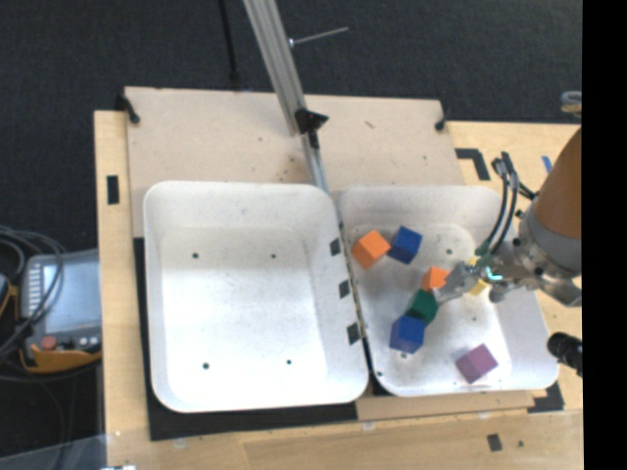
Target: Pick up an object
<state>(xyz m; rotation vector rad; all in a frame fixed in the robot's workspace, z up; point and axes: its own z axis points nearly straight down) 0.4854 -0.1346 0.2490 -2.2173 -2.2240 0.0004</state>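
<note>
Starting at the left, we see the left bin [245, 292] with nothing for us to lift, so our attention goes across the divider to the right bin [509, 360], where all the blocks lie. Nearest the divider is a large orange cube [370, 249], with a blue cube [406, 244] just beside it on its right. Below them sit a green block [423, 305] and, touching its lower edge, another blue block [407, 334]; a purple cube [477, 362] lies apart toward the bin's lower right. A small orange block [435, 278] rests just above the green one, and this is where our gripper [460, 280] is working, reaching in from the right with the arm [563, 213] behind it. The tip sits right against that small orange block, so we judge it to be our target, but we cannot tell whether the jaws are open, closed, or gripping anything, because they are too small and blurred against the clutter. To do this step well, we would centre the tool over the small orange block alone, keeping clear of the green block crowding it from below, and we would lift straight up so that a weak hold is not knocked loose by its neighbours.
</note>
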